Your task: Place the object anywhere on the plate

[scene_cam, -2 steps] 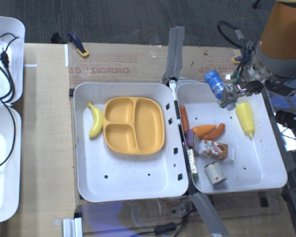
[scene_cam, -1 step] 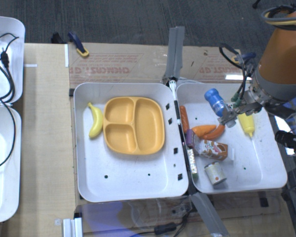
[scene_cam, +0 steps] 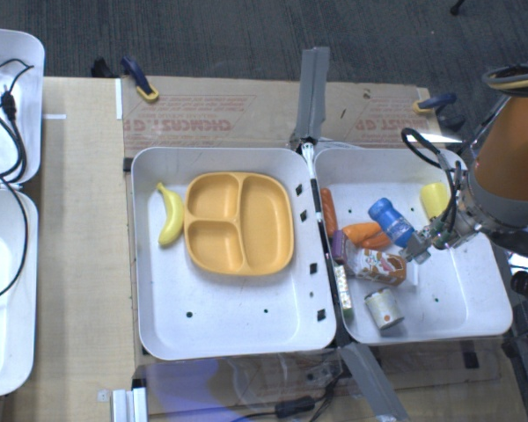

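A yellow three-part plate (scene_cam: 239,222) lies in the left bin, with a banana (scene_cam: 170,215) beside it on its left. In the right bin lie a blue bottle (scene_cam: 390,221), a carrot (scene_cam: 362,233), a snack pouch (scene_cam: 377,265), a small can (scene_cam: 383,309), a yellow item (scene_cam: 434,198) and a red-orange stick (scene_cam: 329,211). My gripper (scene_cam: 420,249) hangs low in the right bin, just right of the blue bottle's base and the pouch. Nothing is visibly held.
A dark divider runs between the two bins (scene_cam: 321,262). A thin striped stick (scene_cam: 341,287) lies along the right bin's left wall. The arm's orange band (scene_cam: 510,152) fills the right side. Blue clamps (scene_cam: 139,79) sit on the cardboard behind.
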Action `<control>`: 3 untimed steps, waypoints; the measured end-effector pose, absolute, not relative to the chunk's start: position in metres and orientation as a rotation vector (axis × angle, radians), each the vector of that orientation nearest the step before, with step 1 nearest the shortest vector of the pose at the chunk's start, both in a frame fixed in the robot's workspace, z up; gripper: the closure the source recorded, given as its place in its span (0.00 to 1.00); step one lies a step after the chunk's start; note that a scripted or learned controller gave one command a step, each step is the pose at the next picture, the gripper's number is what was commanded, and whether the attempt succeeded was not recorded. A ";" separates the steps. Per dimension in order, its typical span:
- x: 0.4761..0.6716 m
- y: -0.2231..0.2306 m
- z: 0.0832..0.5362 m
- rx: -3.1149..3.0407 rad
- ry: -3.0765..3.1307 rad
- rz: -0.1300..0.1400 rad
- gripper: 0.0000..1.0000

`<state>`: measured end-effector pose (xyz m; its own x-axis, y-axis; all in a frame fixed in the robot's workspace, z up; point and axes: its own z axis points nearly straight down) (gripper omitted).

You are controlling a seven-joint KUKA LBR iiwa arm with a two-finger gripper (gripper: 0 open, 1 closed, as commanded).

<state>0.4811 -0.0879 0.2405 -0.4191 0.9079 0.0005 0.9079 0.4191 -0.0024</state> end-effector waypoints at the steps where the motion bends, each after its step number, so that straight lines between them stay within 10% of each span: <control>1: 0.479 0.024 0.283 -1.622 -2.691 0.002 1.00; 2: 0.479 0.024 0.283 -1.623 -2.691 0.002 0.00; 3: 0.480 0.023 0.292 -1.623 -2.690 0.004 1.00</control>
